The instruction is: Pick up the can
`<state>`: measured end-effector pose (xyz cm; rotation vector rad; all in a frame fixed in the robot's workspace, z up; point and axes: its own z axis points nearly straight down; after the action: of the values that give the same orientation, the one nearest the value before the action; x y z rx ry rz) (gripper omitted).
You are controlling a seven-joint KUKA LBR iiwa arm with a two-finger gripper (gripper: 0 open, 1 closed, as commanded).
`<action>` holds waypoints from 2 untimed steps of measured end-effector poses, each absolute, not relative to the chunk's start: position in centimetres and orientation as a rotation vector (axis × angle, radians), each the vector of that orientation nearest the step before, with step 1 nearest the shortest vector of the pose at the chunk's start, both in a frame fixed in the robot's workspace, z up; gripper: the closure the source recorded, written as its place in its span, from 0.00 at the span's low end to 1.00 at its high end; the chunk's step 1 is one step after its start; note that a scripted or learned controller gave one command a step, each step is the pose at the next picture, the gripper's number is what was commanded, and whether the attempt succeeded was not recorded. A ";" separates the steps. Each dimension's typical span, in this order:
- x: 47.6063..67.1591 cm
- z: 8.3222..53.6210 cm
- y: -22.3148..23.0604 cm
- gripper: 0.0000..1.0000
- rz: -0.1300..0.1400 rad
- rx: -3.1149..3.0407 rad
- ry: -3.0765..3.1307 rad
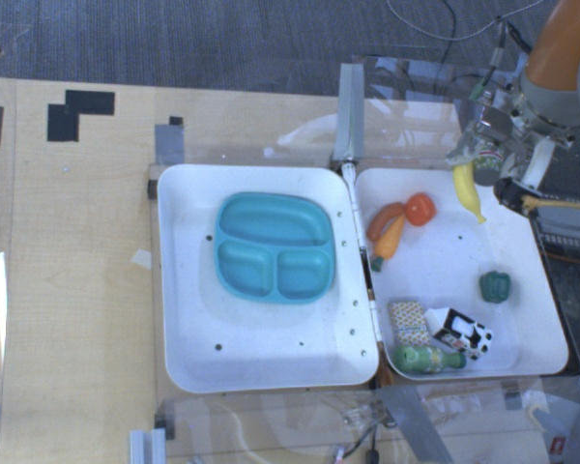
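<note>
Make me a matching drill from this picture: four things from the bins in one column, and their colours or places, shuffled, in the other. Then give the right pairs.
Things:
1. divided plate
2. banana
3. pepper
4. tomato

Descriptions:
A. dark green, right side of the right bin
B. blue, in the left bin
C. red-orange, beside the carrot
D. yellow, near the right bin's far edge

Pairs: 1-B, 2-D, 3-A, 4-C

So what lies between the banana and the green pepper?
Nothing: the camera view shows bare right bin floor between the banana and the green pepper.
</note>
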<state>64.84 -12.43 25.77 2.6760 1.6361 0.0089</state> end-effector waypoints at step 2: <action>64.9 10.6 -19.4 0.00 0.003 2.631 1.711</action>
<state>64.93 -19.43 10.65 2.6309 1.7112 0.0034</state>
